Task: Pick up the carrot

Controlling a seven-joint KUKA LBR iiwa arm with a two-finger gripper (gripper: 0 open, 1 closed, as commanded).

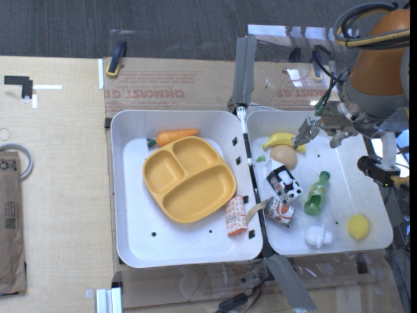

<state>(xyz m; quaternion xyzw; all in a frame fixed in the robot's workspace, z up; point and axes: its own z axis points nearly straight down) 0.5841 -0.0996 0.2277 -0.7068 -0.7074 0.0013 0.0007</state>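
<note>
The carrot (176,136), orange with a green top, lies in the left bin (127,194) along its back wall, touching the far rim of a yellow divided plate (189,178). My gripper (321,137) hangs over the back of the right bin (378,194), well to the right of the carrot and across the divider between the bins. Its two fingers stand apart, open, with nothing between them. The left fingertip (303,135) is just above a banana (279,140).
In the right bin lie a beige round thing (283,155), a black-and-white carton (285,182), a green bottle (317,192), a lemon (358,226), a white lump (318,237) and a red-white pack (280,212). An orange carton (236,216) lies by the plate.
</note>
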